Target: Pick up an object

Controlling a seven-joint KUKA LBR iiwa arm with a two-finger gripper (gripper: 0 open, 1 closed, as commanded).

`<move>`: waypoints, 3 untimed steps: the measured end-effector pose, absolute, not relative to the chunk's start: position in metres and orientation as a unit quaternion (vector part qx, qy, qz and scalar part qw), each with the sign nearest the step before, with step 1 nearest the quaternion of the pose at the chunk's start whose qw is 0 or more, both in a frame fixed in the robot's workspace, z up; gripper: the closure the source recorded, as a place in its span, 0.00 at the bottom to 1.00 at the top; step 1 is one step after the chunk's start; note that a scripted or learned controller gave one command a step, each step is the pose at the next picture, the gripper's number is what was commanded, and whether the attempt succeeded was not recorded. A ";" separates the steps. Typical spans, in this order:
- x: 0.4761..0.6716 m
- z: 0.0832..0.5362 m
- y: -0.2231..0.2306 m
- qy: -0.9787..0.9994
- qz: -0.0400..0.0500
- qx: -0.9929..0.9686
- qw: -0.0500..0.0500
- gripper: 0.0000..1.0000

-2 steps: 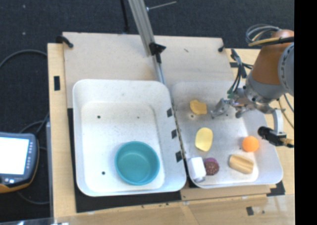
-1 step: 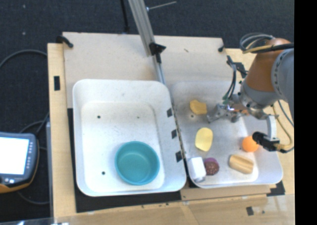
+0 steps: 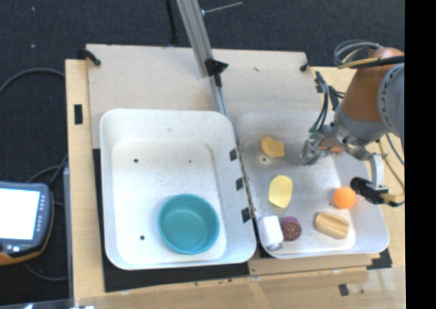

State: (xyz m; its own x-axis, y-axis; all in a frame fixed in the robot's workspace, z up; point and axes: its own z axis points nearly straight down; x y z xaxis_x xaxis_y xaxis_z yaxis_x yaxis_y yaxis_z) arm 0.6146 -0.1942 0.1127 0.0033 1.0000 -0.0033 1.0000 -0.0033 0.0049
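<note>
**Base:** Where's your hand sitting right now?

**Operator:** I have the hand (image 3: 312, 153) low over the right bin (image 3: 371, 236), near that bin's back half, with the orange band of the arm (image 3: 364, 93) just behind it at the picture's right. The view is too small and dark there for me to tell whether it's spread or closed, and I see nothing between its tips.

**Base:** What's closest to it?

**Operator:** A small yellow chunk (image 3: 272, 147), just to the left of the hand and apart from it. Below the hand and a bit left lies a pale yellow oval piece (image 3: 280, 191). Further below, to the right, I see an orange ball (image 3: 344, 197), and beneath that a tan block (image 3: 332, 225), possibly wooden. Down in the bin's near-left corner, well away from the hand, a white cylinder (image 3: 271, 231) lies touching a dark red ball (image 3: 291, 229).

**Base:** And the other bin?

**Operator:** Far left of the hand, the left bin (image 3: 122, 131) holds a teal bowl (image 3: 189, 224), upright, towards its near side. Both bins rest on the table (image 3: 153, 73).
</note>
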 end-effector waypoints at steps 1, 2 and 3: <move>0.621 0.175 -0.202 0.707 0.002 0.707 0.004 1.00; 0.616 0.221 -0.204 0.706 0.001 0.708 0.003 1.00; 0.614 0.281 -0.198 0.708 0.002 0.706 0.004 1.00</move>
State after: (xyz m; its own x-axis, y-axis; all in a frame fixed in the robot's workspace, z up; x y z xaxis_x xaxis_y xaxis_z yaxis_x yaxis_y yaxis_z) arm 0.6143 -0.1977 0.2808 -0.0029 1.0000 -0.0028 1.0000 0.0029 0.0082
